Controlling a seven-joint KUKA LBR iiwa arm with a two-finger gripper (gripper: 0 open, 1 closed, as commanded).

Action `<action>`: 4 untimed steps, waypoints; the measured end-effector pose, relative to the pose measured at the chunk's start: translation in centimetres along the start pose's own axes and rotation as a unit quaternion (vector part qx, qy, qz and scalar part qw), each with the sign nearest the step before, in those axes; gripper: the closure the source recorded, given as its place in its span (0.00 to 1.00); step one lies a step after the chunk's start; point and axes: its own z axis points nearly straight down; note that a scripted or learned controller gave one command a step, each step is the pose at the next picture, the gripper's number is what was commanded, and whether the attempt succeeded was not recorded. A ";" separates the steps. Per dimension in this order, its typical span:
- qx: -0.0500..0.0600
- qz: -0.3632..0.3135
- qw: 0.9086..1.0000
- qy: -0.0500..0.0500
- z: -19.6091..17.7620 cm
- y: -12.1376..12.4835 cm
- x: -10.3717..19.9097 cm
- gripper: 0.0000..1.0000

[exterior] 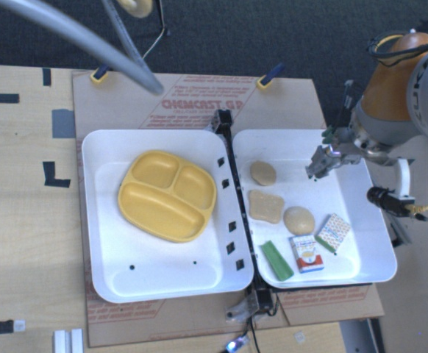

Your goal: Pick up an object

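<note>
The two shallow white bins sit side by side on the bench, and the loose goods are gathered in the right bin [361,197], which looks like the picking side: a round tan bun-like piece [263,173] near the divider, a squarish slice of toast [266,207] just below it, a second round tan piece [299,220] beside that, a green bar [276,260] lying at a slant near the front edge, a small red and white carton [307,254] next to it, and a small patterned packet [333,232] a little to the right. The pieces lie mostly apart from one another, which leaves room for fingers to come down around any one of them. The left bin [100,197] carries a yellow divided tray [168,195] lying flat near its middle. The arm [390,94] comes in from the right, its orange band above the wrist, bent down over the far right corner of the right bin. The tool [321,164] points down and leftward above the bin floor, near the upper bun-like piece but clearly apart from it; nothing is between its fingers, and I cannot tell whether they stand wide or narrow. By my judgement, no object has been picked yet.
</note>
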 end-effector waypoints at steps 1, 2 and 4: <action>0.001 0.000 1.000 0.000 -2.2 0.1 0.0 1.00; 0.003 -0.002 1.000 0.001 -2.0 -0.1 5.2 1.00; 0.003 -0.002 1.000 0.001 -1.2 1.5 15.3 1.00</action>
